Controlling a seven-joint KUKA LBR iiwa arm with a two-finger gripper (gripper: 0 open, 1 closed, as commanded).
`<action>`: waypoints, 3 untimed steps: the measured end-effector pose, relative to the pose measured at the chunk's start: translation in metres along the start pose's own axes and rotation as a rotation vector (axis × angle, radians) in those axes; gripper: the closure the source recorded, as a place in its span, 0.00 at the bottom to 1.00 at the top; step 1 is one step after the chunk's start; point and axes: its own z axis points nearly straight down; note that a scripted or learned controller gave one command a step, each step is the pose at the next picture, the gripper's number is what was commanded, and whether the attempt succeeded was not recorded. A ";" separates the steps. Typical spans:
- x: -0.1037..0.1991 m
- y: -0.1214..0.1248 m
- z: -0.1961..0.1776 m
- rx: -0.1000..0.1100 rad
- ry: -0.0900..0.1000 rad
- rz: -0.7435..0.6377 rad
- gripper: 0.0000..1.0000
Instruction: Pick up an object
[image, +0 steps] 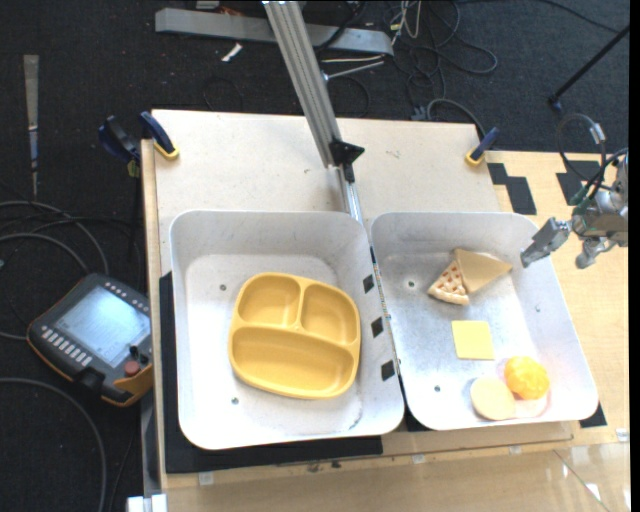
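The claw (566, 248) hovers over the right bin's (565, 330) right rim, fingers spread, gripping nothing. The pizza slice (468, 274) lies just left of it, inside that bin.

Dark floor (80, 120) strewn with cables (440, 70); pale wooden counter (250, 160); handheld control pendant (95, 335) at left.

No text, label, brand, number or sign can be read anywhere, and the handheld pendant's screen (100, 322) is too blurred to make out.
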 end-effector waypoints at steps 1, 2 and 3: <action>0.000 0.000 0.000 0.000 0.000 0.000 0.00; 0.008 -0.001 0.046 0.005 0.001 0.001 0.00; 0.012 0.005 0.092 0.005 0.001 0.001 0.00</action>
